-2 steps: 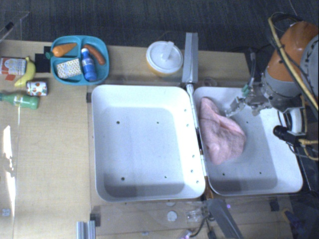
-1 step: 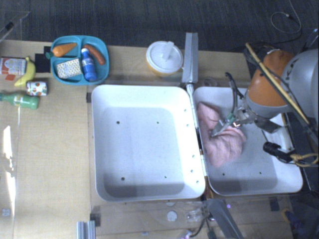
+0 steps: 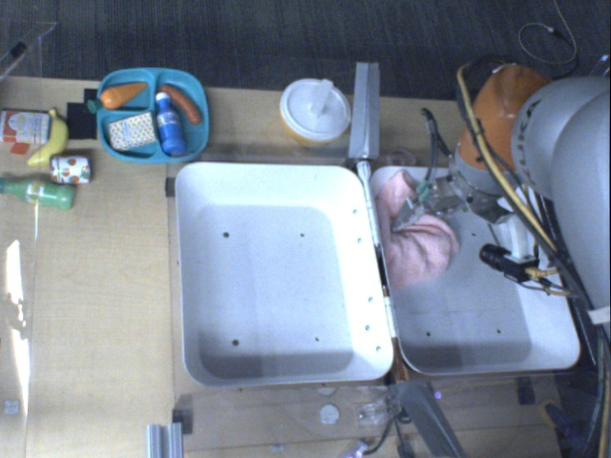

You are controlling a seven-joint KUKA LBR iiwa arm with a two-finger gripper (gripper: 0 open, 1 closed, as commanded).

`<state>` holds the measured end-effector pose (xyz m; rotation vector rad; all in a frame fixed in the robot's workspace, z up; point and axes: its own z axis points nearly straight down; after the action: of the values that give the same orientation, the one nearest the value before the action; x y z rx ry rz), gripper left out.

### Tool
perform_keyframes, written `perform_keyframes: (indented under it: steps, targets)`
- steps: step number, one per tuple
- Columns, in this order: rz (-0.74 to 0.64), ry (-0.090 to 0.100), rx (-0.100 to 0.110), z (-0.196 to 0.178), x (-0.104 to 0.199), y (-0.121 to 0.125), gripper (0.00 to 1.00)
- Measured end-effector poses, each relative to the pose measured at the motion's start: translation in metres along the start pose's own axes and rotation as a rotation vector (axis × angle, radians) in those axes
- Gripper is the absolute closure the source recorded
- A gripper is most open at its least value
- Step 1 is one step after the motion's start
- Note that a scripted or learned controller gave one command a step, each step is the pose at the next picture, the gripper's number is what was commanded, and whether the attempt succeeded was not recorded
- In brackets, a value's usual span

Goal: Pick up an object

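Plainly the grasp step is in hand, judging by how things lie; the arm (image 3: 558,132), grey with its orange band, reaches in over the right bin (image 3: 487,337), and the gripper (image 3: 420,208) sits low on the pink cloth (image 3: 417,237); whether the jaws are apart or closed on the fabric I cannot tell, since they are small, dark and tangled with cables. Relative to the right bin, the left bin (image 3: 277,275) lies touching along its left wall; the pink cloth is bunched inside the right bin against that same left wall, toward the far corner.

The next move, as I judge it, calls for a firm pinch on a fold of the cloth and then a straight lift clear of the bin wall; soft fabric may slip or trail.

Much of the right bin's far edge is hidden under the arm; the cloth's top is covered by the gripper; the bin's right wall is cut by cables.
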<state>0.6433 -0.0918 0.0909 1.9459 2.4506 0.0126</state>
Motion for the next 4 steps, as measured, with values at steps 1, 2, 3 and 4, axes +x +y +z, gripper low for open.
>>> perform_keyframes:
  steps: [1, 2, 3, 4]
  targets:
    - [0.009, 0.001, -0.001, -0.001, 0.010, -0.059, 0.00]
    - [-0.121, -0.001, -0.004, -0.003, 0.010, -0.135, 0.00]
    - [0.242, 0.001, 0.000, -0.001, 0.006, -0.098, 0.00]
    - [0.093, -0.001, 0.000, -0.001, 0.012, -0.061, 0.00]
